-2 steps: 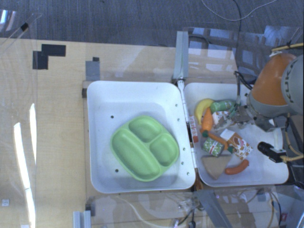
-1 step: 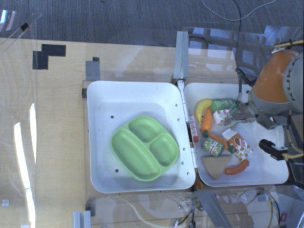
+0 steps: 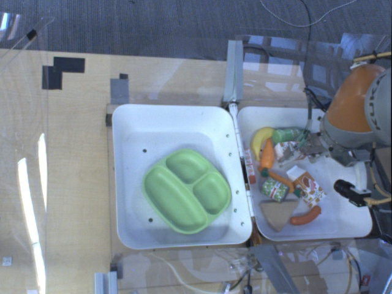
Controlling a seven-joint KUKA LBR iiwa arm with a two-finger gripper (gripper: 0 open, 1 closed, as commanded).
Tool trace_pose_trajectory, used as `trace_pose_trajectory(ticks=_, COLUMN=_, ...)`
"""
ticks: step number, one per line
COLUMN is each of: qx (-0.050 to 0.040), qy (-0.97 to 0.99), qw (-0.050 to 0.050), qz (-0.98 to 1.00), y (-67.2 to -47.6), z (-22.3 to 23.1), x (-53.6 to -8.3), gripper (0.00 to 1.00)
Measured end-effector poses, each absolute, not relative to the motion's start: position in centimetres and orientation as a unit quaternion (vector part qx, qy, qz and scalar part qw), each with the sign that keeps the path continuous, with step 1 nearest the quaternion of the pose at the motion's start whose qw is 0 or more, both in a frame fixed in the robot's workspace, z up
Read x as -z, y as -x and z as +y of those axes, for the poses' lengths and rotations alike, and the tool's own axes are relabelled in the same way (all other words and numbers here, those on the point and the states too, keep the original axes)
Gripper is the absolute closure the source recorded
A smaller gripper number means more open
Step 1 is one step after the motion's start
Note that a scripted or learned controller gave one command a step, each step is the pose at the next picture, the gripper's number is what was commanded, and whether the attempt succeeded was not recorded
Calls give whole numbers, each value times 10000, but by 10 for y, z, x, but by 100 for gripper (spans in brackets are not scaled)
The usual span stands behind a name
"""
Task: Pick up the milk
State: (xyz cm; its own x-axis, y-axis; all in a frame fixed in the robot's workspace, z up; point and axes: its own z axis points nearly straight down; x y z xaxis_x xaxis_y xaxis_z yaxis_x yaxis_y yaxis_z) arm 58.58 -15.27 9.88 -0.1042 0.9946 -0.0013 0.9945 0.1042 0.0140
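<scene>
The milk (image 3: pixel 309 189) is a small white and orange carton lying tilted in the middle of the right bin (image 3: pixel 343 225). My gripper (image 3: pixel 298 151) hangs low over the bin's back part, a little behind and to the left of the carton, close to a green bottle (image 3: pixel 286 135). Nothing is seen lifted off the bin floor. The grey arm with its orange band (image 3: pixel 352 106) comes in from the right and hides the bin's far right corner.
The right bin also holds a banana (image 3: pixel 260 139), two carrots (image 3: pixel 267 154) (image 3: pixel 282 178), a green can (image 3: pixel 274 190), a bread slice (image 3: pixel 277 214) and a sausage (image 3: pixel 305 215), all crowded around the carton. The left bin (image 3: pixel 131 139) holds a green divided plate (image 3: pixel 187 190).
</scene>
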Motion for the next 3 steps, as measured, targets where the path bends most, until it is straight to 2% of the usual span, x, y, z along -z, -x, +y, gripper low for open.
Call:
trace_pose_trajectory(ticks=1, qx=-59, qy=-6692, qw=60, qz=7430, y=-588, z=-153, x=-109, gripper=100)
trace_pose_trajectory(ticks=2, qx=-60, qy=-6691, qw=63, qz=7431, y=-588, z=-153, x=-109, gripper=0)
trace_pose_trajectory(ticks=3, qx=-74, qy=-6693, qw=73, qz=7429, y=-590, z=-153, x=-119, gripper=100)
